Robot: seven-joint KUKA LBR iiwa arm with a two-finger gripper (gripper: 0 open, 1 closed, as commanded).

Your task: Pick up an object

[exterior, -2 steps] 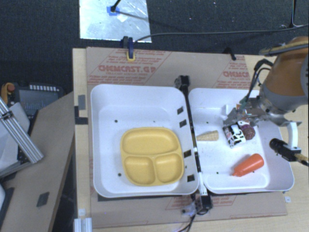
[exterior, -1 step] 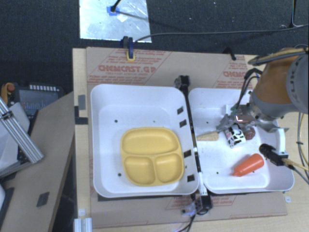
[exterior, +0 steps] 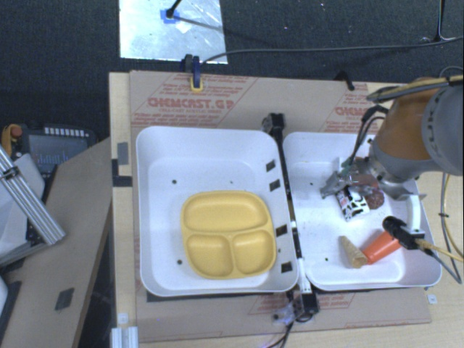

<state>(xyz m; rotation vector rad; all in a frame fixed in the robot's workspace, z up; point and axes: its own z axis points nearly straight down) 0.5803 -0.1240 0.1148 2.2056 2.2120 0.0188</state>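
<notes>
My gripper (exterior: 345, 185) hangs low over the back half of the right bin (exterior: 313, 158), with the grey arm and its orange band reaching in from the right. A small black-and-white patterned object (exterior: 354, 206) lies just in front of the gripper, touching or nearly touching it. A reddish-brown object (exterior: 374, 197) sits right beside that one, partly hidden under the wrist. Nearer the front of the same bin lie an orange carrot-shaped piece (exterior: 378, 247) and a tan cone (exterior: 351, 252), side by side.
The left bin (exterior: 159, 158) holds a yellow divided plate (exterior: 227, 233) toward its front. A black ridge (exterior: 284, 194) with clips separates the two bins. Cardboard (exterior: 239, 100) lies under both.
</notes>
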